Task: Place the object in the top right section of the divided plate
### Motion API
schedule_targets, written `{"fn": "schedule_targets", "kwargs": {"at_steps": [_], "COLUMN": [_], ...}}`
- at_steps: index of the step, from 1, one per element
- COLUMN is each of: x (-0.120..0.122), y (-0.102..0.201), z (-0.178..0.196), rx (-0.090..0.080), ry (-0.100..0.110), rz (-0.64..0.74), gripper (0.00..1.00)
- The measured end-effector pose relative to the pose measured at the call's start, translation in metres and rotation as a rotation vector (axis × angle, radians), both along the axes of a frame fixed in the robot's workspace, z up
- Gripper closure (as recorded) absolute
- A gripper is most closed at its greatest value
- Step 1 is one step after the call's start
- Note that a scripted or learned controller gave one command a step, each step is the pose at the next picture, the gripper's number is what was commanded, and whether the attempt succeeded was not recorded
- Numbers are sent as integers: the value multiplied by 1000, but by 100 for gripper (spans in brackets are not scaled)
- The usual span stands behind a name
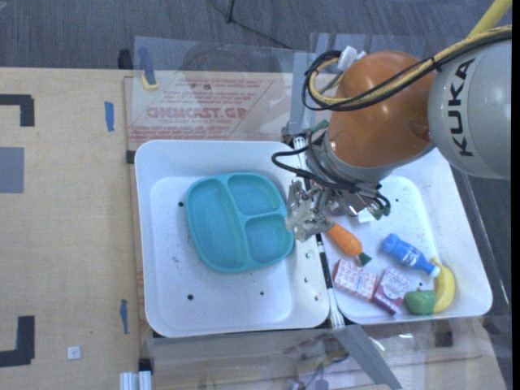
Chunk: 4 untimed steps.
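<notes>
Over the ridge between the two white bins my gripper (305, 216) hangs, but I cannot tell its state or whether it grips anything. An orange toy carrot (347, 240) lies just beside it in the right bin (475, 287). To do this well I should secure it, then swing left to the turquoise divided plastic plate (237, 220). Nearby clutter: a blue bottle (406, 253), red-patterned packets (370, 283) and a yellow banana (444, 288).
</notes>
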State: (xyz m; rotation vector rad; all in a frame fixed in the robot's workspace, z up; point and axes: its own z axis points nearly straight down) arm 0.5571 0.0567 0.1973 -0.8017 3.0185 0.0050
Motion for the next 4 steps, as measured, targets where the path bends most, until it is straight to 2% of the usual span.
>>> {"fn": "schedule_targets", "kwargs": {"at_steps": [2,3,4], "x": [4,-46,-18], "y": [1,-44,37], "z": [23,-12,-2], "rx": [8,-9,-8], "ry": [-18,13,8], "rz": [-9,298,385], "gripper": [100,100,100]}}
